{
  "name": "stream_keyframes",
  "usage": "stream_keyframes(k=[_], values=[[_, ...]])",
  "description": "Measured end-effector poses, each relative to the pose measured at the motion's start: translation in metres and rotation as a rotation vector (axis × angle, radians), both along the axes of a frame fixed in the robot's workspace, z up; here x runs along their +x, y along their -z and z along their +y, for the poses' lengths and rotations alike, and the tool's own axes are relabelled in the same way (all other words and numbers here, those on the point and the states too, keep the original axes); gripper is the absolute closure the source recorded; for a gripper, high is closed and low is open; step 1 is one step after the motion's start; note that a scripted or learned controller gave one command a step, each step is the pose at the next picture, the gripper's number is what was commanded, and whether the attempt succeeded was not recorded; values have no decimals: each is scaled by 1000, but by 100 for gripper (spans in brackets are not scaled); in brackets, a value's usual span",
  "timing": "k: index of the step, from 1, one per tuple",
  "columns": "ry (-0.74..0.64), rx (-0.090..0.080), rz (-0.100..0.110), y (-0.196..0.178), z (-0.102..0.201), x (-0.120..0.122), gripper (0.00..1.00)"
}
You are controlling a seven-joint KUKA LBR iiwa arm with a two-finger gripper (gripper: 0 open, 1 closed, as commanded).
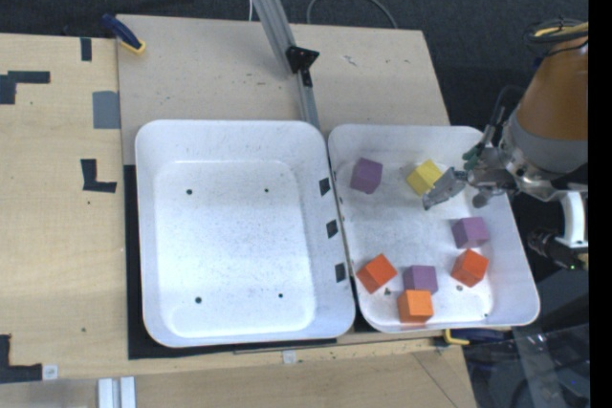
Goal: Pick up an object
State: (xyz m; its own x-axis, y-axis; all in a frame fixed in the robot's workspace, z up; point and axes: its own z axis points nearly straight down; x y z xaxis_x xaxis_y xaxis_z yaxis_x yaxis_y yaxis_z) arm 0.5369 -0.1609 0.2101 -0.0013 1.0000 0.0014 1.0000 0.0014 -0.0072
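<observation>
Approaching step: the gripper [448, 189] hangs low over the right bin, just beside the yellow cube; nothing is lifted yet, so the pick looks to be at the reach-in stage.
Left bin [153, 205]: a bare white floor, with nothing to grasp.
Divider edge: the two bins' rims touch along the middle, a ridge any move across must clear.
Right bin [521, 301]: holds a purple cube [366, 175] near its left wall, the yellow cube [425, 177], another purple cube [470, 231], and a cluster at the front of three orange cubes and one purple.
Gripper state: I cannot tell whether it is spread or pressed together.
Next move: probably centring over the yellow cube, then descending.
Open room: bare floor lies around the yellow cube, so the approach has space; the front cluster is cramped.
</observation>
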Motion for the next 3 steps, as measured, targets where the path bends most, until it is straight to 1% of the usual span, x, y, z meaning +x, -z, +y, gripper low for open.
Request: stream_keyframes(k=[1, 2, 3], values=[[1, -1, 0, 55, -6, 6, 0], [1, 0, 1, 113, -6, -6, 0], [-1, 0, -4, 100, -5, -4, 100]])
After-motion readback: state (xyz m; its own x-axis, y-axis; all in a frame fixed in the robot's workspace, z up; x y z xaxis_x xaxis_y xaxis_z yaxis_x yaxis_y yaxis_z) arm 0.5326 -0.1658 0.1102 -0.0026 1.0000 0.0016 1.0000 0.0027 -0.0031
